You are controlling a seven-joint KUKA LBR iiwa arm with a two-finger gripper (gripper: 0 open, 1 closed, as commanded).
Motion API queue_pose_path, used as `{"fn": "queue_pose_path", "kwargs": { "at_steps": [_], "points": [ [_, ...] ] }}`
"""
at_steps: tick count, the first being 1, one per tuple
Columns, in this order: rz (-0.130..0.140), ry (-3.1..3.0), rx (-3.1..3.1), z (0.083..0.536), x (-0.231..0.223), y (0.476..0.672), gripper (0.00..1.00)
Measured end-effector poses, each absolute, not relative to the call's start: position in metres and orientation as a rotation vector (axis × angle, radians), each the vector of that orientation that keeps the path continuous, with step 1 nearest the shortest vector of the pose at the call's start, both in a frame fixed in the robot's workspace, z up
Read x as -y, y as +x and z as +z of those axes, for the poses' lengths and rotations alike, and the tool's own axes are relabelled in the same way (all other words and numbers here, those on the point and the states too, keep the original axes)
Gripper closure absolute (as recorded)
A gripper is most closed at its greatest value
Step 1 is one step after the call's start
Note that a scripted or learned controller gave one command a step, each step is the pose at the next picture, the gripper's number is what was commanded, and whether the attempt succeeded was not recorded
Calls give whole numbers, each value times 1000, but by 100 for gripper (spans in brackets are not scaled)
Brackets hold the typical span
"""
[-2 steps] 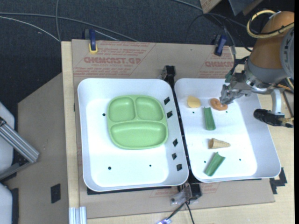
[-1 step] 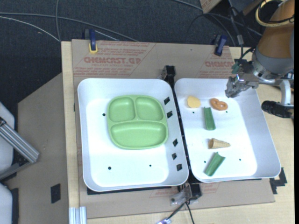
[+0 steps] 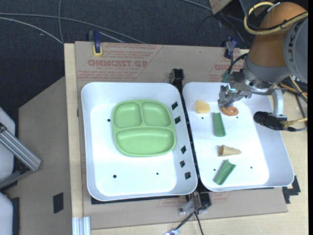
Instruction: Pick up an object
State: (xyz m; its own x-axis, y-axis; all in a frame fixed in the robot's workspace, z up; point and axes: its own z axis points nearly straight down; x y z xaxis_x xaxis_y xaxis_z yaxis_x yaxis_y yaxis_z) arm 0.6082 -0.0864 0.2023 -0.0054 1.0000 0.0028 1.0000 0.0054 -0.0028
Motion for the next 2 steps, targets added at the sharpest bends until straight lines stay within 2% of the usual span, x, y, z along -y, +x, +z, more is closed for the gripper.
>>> {"fn": "queue_pose_path", "kwargs": {
  "at_steps": [1,2],
  "points": [
    [0,-2212,2224,199,33,591,100],
    [-5,-2213,2228,215,-17,585,100]
  ]
}}
